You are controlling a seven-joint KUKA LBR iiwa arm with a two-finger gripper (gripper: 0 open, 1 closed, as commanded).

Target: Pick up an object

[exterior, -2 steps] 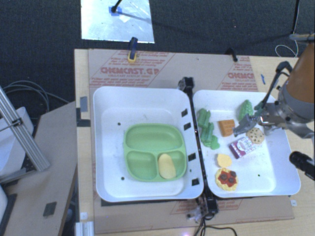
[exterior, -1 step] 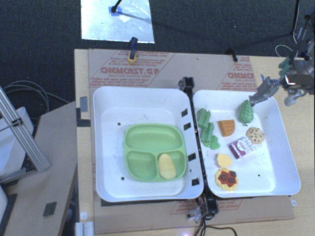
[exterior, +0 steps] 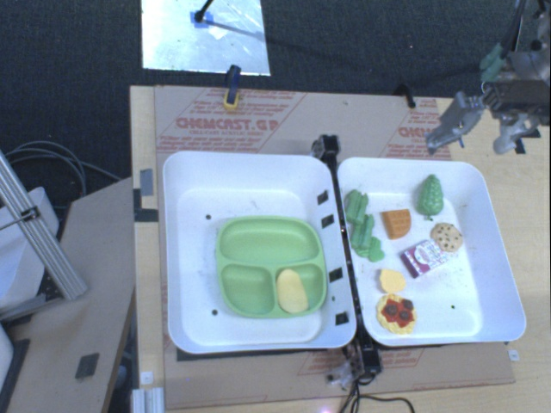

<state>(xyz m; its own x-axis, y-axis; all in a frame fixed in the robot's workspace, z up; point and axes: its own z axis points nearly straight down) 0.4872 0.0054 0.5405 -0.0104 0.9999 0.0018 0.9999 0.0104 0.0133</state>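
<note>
Toy foods fill the right-hand white bin (exterior: 495,231), which lies nearest the lower edge alongside the left-hand white bin (exterior: 185,231). At the right bin's front sits a small pizza (exterior: 397,313), with a yellow piece (exterior: 392,280) just behind it. Further back lie a purple-and-white packet (exterior: 424,257), a cookie (exterior: 446,237), an orange wedge (exterior: 397,223), a dark green leafy piece (exterior: 430,195) and a cluster of light green pieces (exterior: 363,225) along the left wall. The left bin holds a green divided tray (exterior: 258,248) with a pale yellow oval (exterior: 293,291) in its front right compartment. The end effector (exterior: 478,123) hangs above the tabletop (exterior: 362,119) behind the right bin's far right corner, its fingers spread apart and pinching nothing, well apart from every toy.
</note>
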